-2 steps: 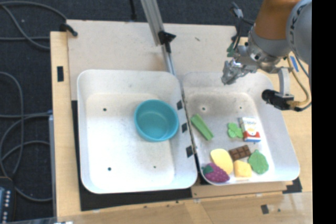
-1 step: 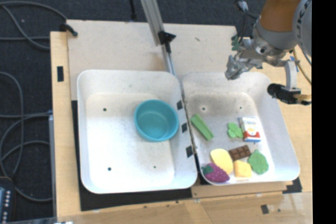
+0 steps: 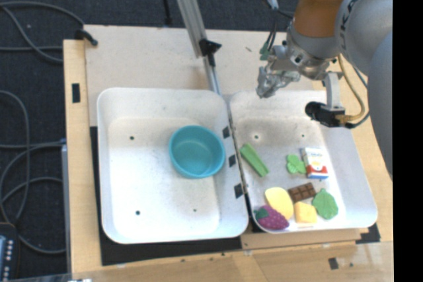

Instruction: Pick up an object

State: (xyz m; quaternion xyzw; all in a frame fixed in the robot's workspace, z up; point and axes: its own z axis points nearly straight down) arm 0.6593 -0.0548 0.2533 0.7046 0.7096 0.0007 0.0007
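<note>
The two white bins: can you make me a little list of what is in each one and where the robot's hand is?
left bin: one blue bowl
right bin: green stick, small carton, brown chocolate piece, purple grapes, yellow and green toy foods
gripper: above the right bin's far left corner, holding nothing I can see
arm: comes in from the right

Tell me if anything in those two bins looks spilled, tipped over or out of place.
Nothing stands out. The blue bowl sits upright in the left bin. The small food items, such as the green stick and the carton, lie loosely inside the right bin, none over the rim.
</note>
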